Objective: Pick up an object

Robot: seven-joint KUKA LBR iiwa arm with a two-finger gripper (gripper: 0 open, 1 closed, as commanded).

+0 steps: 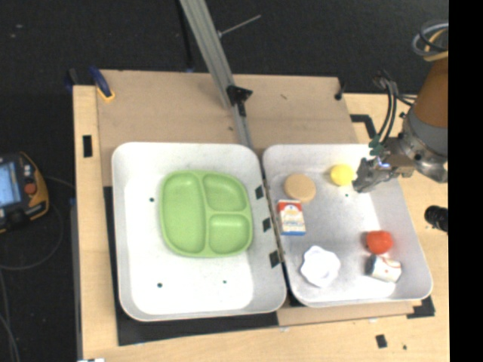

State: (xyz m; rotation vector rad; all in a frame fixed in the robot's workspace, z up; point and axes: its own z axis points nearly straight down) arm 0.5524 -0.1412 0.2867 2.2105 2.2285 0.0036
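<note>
Yellow ball [342, 174]: right bin [404, 206], upper area, just left of hand [365, 178]. Hand: low over the bin, nothing seen between fingers; opening cannot be told. Same bin: tan disc [299, 187], small carton [291, 218], white crumpled item [320, 266], red ball [379, 240]. Left bin [136, 277]: green divided tray [205, 214]. Both bins on tabletop [173, 108].

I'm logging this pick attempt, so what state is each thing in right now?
Gripper: over the right bin, beside the yellow ball, nothing visibly held.
Yellow ball: loose in the bin.
Tan disc: lying flat.
Small carton: lying by the bin's left wall.
White lump: crumpled, resting.
Red ball: resting.
Green tray: flat in the left bin, compartments bare.
</note>
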